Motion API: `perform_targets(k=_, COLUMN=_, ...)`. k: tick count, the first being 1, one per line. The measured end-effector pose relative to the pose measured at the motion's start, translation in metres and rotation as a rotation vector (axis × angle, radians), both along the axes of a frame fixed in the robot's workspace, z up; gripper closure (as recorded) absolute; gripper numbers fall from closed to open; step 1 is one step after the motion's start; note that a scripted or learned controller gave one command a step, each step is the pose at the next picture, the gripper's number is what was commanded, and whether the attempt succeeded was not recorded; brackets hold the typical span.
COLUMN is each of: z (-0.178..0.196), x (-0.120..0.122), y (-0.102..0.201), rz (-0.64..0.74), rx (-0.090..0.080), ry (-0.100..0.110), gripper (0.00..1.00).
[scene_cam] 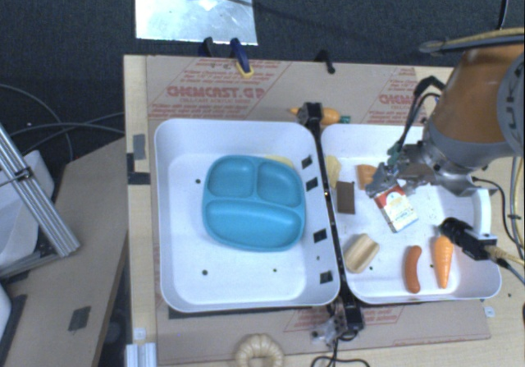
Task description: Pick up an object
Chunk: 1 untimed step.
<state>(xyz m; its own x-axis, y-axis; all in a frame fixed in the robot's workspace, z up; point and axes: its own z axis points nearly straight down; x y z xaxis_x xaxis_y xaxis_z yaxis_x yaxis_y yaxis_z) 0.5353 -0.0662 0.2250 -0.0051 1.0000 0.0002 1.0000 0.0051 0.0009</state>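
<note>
The gripper [385, 182] is poised just left of the carton [397, 208]; its grip cannot be told, and the carton may be nudged aside.

A blue divided plate [251, 202] lies in the left bin [180, 217]; the jaws [382, 185] hang over the right bin's [472, 279] toy food.

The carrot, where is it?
The carrot lies in the right bin, near its front right corner, just right of the sausage and below the arm's gripper.
</note>
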Motion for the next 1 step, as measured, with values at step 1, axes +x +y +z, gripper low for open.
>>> perform_targets(k=1, z=-0.0097, x=-0.0028, y=-0.0143, rz=-0.005, rx=-0.001, ry=0.001, gripper=1.0)
